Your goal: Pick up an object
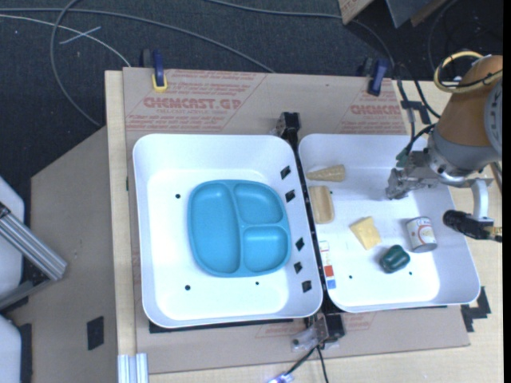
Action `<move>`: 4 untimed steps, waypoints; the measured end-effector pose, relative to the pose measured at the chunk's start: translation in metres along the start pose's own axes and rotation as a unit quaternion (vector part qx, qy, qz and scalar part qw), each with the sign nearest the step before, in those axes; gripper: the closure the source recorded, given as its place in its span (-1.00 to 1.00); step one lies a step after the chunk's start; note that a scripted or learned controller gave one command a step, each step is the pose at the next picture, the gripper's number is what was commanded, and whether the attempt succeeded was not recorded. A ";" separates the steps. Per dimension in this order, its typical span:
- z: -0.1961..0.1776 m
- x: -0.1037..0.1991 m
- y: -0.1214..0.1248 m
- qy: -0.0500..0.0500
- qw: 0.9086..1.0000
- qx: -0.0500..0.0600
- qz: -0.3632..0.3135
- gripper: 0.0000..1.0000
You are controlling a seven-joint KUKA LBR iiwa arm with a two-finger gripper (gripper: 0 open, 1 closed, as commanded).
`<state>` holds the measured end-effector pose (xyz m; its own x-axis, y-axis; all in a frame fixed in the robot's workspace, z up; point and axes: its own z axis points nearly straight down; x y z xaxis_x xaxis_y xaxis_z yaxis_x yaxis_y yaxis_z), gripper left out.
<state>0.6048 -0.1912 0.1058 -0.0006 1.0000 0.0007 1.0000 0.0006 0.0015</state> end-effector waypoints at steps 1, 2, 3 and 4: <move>-0.046 0.006 0.002 -0.001 1.000 -0.002 -0.001 1.00; -0.110 0.003 0.008 -0.002 1.000 -0.003 -0.001 1.00; -0.101 0.003 0.008 -0.001 1.000 0.001 0.000 1.00; -0.113 0.063 0.016 0.001 1.000 0.000 -0.003 1.00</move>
<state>0.6208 -0.1280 0.2190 -0.0066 1.0000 0.0018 1.0000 0.0066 0.0018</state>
